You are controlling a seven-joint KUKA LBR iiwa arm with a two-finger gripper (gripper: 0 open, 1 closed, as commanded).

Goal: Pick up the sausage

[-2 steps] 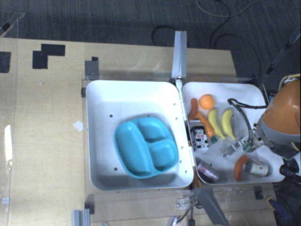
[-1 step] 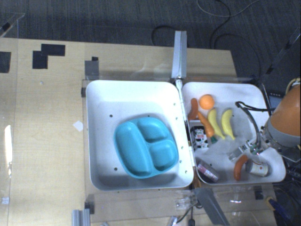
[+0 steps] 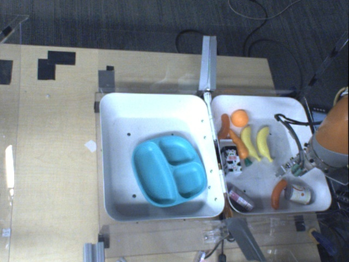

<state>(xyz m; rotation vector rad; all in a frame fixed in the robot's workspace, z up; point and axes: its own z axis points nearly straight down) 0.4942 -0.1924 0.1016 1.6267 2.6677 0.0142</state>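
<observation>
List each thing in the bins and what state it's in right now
Tray: lying flat in the left bin, compartments bare.
Sausage: lying in the right bin, near the front edge, not lifted.
Bananas: two, lying side by side, unpeeled.
Orange: whole, resting at the back.
Carrot: lying flat beside the bananas.
Tool: low over the right bin, just above the sausage; grip unclear.

A pale wooden bench (image 3: 54,146) stands on dark carpet (image 3: 109,4) strewn with cables (image 3: 262,10).
</observation>
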